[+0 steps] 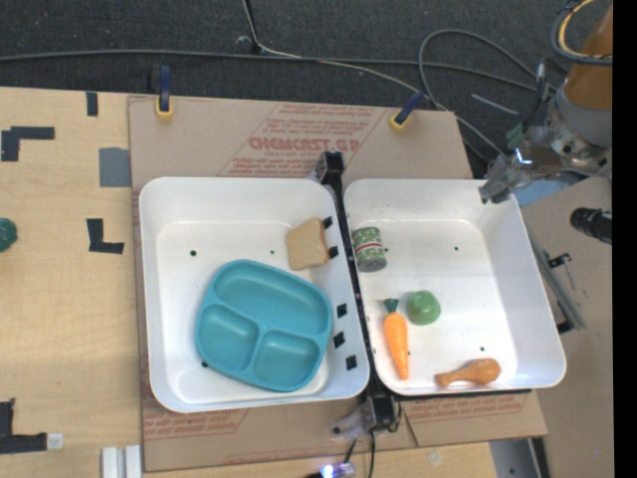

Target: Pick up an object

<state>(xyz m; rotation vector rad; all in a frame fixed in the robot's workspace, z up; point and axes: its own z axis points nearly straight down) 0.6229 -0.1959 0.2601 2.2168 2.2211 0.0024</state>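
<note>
Bins are sitting side by side on the worktop (60, 267), and from the camera view above, the grey arm with its orange band is hanging at the upper right. Its end effector (503, 182) is hovering just over the far right corner of the right white bin (518, 267), carrying nothing; how far it is open I cannot tell from this angle.

Candidates are lying in that right bin: a small green-labelled tin can (368, 248) near the divider, a round green plastic ball-like fruit (424, 308) mid-bin, an orange toy carrot (396, 343) touching or just beside it, and a tan drumstick-shaped piece (469, 373) near the front wall. Over in the left white bin (159, 297), a teal sectioned plastic tray (263, 325) is resting, with a tan slice of toy bread (308, 244) at its far edge.

Judging the pick: the carrot is looking light, stiff and a little slick, so gripping across its thick upper half should be working best; the can is rigid but may roll.
</note>
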